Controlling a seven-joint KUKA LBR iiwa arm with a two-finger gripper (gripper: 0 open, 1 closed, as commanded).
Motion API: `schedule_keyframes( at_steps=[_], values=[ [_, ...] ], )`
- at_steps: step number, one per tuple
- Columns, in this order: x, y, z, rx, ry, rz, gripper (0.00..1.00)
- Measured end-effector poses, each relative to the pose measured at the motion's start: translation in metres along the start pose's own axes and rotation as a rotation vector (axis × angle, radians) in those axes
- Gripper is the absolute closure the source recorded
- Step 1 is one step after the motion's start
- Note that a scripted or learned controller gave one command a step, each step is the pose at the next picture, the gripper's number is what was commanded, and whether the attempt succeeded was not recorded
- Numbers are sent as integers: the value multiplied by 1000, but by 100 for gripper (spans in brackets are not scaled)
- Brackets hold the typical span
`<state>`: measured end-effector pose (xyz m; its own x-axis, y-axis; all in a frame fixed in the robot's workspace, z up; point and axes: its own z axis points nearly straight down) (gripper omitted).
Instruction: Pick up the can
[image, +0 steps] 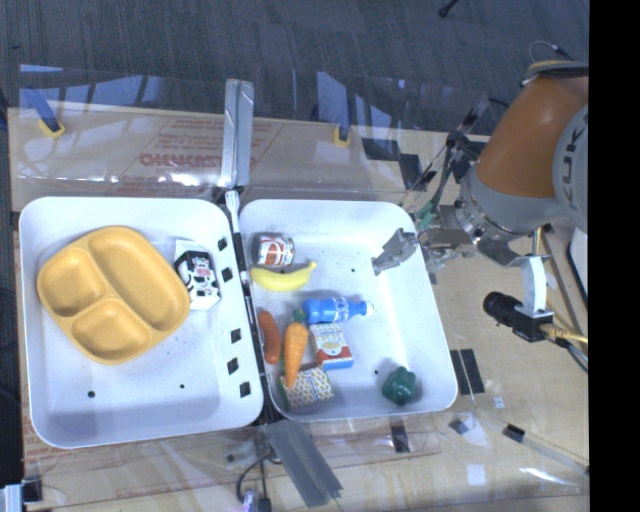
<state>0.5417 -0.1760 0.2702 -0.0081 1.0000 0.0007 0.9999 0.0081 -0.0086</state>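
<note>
The can (274, 250) lies on its side in the right bin (420, 330), at the back left near the divider, with a red and silver label. A banana (283, 275) rests just in front of it. My gripper (392, 254) hangs over the right bin's back right part, well to the right of the can, with nothing seen between its fingers.
The right bin also has a blue bottle (333, 309), a carrot (294, 349), a small red carton (331, 346), a patterned packet (310, 388) and a green pepper (400, 385). The left bin (60, 410) holds a yellow divided plate (110, 291) and a black-and-white cup (199, 275).
</note>
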Motion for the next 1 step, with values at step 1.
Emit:
schedule_keyframes(
  at_steps=[1],
  values=[
    [9, 74, 120, 1, 1, 73, 0]
  ],
)
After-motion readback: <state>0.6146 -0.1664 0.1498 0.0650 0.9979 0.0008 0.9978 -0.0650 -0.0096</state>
